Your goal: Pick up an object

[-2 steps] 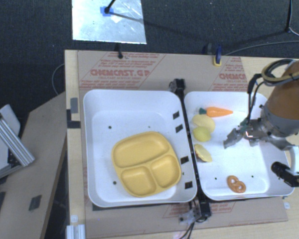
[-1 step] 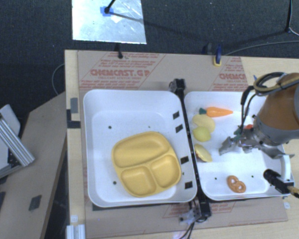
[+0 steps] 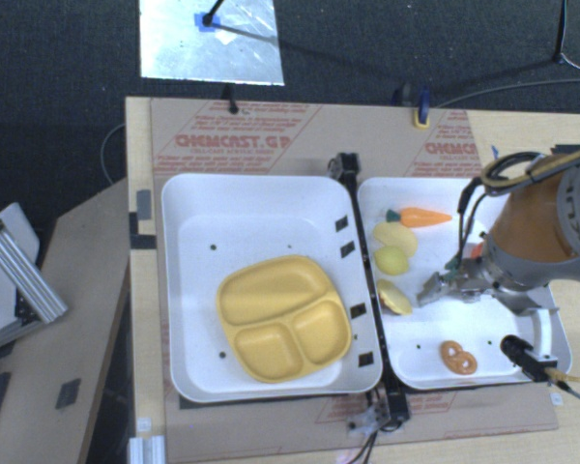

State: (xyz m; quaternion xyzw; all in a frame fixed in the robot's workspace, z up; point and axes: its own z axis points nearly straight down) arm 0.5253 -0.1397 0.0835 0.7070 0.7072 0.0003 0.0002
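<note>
A: Nearest the camera, front of the right bin (image 3: 561, 356): a pretzel (image 3: 457, 358), brown, twisted, lying flat on the white floor.

B: OK, go left to right. Left bin (image 3: 188, 259)?

A: Yellow divided tray (image 3: 285, 315), three compartments, sits tilted toward the front of that bin. Nothing in it that I can see. Black clips run along the divider between the two bins.

B: Right bin items?

A: Carrot (image 3: 423, 217) at the back, orange with a green tip, lying sideways. Just below it a pale yellow piece (image 3: 394, 237), and touching that a yellow-green round fruit (image 3: 391, 260). Further forward, a small yellow banana-like piece (image 3: 395, 300) close to the divider.

B: Arm pose?

A: Arm (image 3: 541, 225) enters from the right, orange band above the wrist, bent low over the right bin. Wrist points left, toward the divider. Gripper (image 3: 431, 288) sits low, near the bin floor.

B: Fingers?

A: Look spread a little, metal tips pointing left. Nothing between them.

B: Closest object to the gripper?

A: The banana-like piece, just left of the tips and slightly forward, near but not touching as far as I can tell. Round fruit is up-left of the tips, a bit apart. Pretzel is forward of the gripper, well apart. Carrot is behind it, apart.

B: Outside the bins?

A: Cardboard sheet (image 3: 300, 133) with red print under both bins, a shiny foil square (image 3: 211, 27) on the dark floor at the back left.
</note>
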